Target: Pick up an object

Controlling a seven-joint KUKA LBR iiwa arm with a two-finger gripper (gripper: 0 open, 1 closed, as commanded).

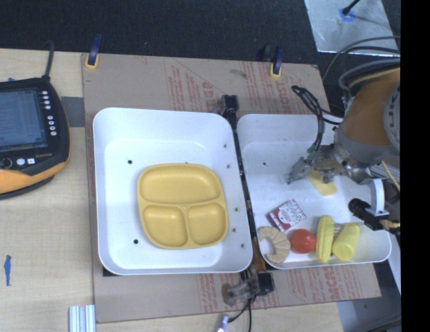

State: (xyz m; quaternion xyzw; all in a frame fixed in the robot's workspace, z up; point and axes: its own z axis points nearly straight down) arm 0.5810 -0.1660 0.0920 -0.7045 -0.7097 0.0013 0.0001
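White right bin [270,133]: a pale yellow block [323,184] sits beside the gripper [313,168]; finger state can't be told.

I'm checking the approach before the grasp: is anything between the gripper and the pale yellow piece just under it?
Nothing visible. The gripper hangs right over the pale yellow piece in the right bin; the other items lie apart, along the near edge.

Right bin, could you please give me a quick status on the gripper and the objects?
Gripper low in right bin, over a pale yellow piece. Nothing seen held. Red packet, tomato, corn crowd the front edge.
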